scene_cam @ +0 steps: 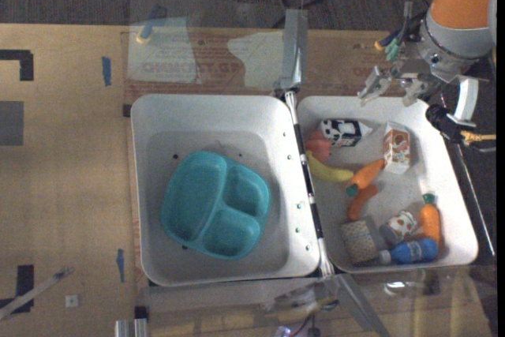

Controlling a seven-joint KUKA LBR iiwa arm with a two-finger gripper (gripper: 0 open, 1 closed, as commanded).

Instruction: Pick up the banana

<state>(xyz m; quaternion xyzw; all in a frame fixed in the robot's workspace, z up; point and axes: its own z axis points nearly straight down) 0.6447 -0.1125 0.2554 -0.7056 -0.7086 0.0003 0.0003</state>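
Note:
The yellow banana lies in the right bin near its left wall, just below a pinkish toy and the black-and-white cow-patterned carton. My gripper hangs above the bin's far rim, up and to the right of the banana and well apart from it. Its fingers are spread open, with nothing between them.
The right bin also holds a small milk carton, two orange carrots, an orange bottle, a blue bottle, a can and a tan sponge. A teal divided plate lies in the left bin.

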